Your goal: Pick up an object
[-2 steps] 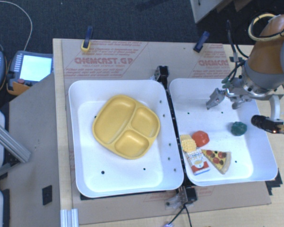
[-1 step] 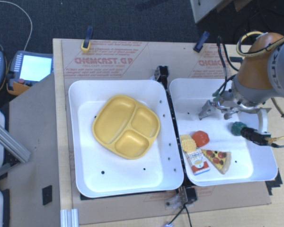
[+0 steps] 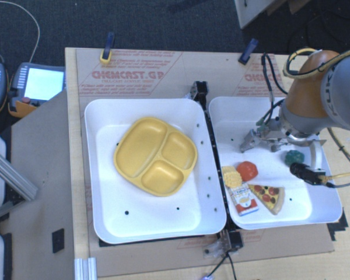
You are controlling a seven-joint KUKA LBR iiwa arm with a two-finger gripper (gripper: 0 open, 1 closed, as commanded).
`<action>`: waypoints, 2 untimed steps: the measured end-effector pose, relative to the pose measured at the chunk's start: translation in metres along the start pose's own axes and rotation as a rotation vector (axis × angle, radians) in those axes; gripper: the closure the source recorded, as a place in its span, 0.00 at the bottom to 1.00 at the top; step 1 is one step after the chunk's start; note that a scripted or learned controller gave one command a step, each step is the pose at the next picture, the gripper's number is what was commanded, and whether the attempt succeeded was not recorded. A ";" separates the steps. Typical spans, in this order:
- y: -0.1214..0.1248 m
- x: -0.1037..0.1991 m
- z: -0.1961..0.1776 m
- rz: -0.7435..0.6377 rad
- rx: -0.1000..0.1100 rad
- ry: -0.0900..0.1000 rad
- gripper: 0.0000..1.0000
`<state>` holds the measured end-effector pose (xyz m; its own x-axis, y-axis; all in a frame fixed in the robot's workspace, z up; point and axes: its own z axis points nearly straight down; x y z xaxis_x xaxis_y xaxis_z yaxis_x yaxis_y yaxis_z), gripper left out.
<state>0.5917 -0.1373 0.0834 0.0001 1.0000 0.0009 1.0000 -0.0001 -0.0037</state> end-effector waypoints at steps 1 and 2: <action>0.001 0.000 -0.012 0.001 -0.003 -0.001 1.00; 0.004 0.007 -0.073 -0.002 -0.009 -0.002 1.00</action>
